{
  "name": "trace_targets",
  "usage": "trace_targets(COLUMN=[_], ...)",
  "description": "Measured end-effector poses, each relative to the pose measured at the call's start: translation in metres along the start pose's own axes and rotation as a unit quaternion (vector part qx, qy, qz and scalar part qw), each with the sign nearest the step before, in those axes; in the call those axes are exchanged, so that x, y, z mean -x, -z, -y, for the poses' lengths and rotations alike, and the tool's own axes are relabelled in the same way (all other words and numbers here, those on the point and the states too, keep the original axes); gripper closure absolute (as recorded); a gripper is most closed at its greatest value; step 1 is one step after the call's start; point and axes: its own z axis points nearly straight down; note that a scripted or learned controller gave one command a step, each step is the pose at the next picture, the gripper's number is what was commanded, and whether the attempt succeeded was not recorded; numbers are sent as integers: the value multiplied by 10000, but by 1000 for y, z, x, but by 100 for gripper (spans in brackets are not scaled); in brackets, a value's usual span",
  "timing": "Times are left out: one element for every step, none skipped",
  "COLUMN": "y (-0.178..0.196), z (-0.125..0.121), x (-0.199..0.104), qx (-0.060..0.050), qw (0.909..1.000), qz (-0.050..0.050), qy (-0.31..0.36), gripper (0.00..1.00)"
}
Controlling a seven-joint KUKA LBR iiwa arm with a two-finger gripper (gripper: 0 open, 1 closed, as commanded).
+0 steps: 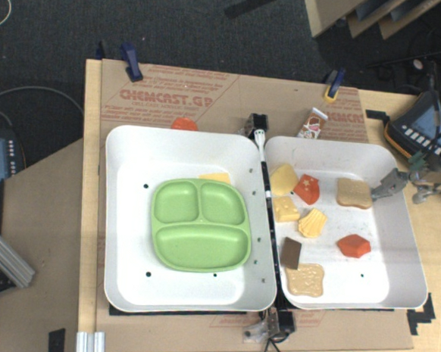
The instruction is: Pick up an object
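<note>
Tan and flat, the toast slice lies in the right bin just left of the claw, its long side running roughly left to right, toward the claw tips. The claw reaches in low over the bin's right rim, pointing left and slightly down; how far it is open I cannot tell, and nothing is seen gripped in it.

Further left of the claw, past the toast, sit a red wedge, a pale yellow cheese piece, a second yellow block and a ridged yellow piece. Below and left of the claw lie a red block, a dark brown square and another toast-like slice.

Well to the left, in the left bin, a green divided plate rests with a yellow piece touching its upper edge.

Both bins sit on a brown cardboard sheet printed in red, clamped to the desk by blue clips. A small carton lies on the cardboard above and left of the claw. Dark carpet and cables surround the desk.
</note>
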Motion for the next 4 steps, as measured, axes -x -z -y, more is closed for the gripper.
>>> trace_targets(y=[-50,-133,-131,-131], z=[-75,-15,-46,-85], x=[-38,4,-86,-126], qx=[17,-15,12,24], qw=[10000,10000,10000,10000], qz=[-1,-76,-19,0], qy=[33,-5,46,22], gripper=[0,0,0,0])
